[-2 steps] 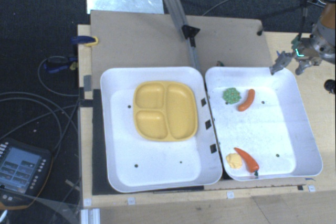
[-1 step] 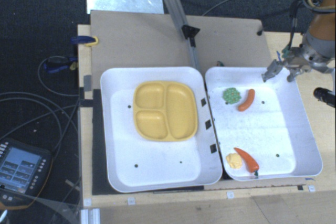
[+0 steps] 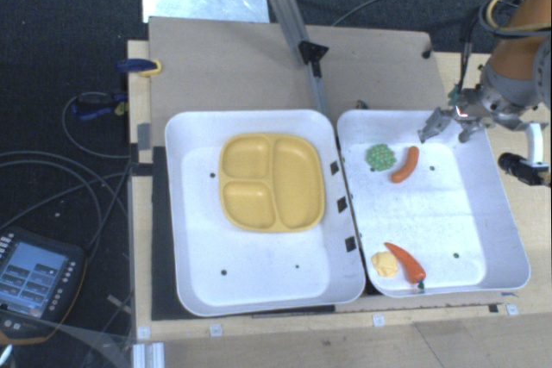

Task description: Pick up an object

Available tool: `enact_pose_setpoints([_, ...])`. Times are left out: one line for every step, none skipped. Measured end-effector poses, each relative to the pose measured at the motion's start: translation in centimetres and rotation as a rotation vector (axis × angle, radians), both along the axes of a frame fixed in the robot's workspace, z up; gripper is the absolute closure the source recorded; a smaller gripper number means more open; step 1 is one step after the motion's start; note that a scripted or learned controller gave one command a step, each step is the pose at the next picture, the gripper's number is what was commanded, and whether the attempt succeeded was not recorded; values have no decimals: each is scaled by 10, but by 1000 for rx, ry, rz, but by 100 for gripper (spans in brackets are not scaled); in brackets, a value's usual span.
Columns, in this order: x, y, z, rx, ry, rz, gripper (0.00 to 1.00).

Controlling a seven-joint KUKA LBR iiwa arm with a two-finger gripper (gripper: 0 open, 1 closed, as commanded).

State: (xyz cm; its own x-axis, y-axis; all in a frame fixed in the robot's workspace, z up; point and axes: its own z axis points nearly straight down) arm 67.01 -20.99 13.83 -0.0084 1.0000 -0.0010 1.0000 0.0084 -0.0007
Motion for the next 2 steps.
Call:
enact_pose_setpoints([0,0,-49,0,-1,0,0])
enact_pose_setpoints([2,0,-34,-4,-8,3,100])
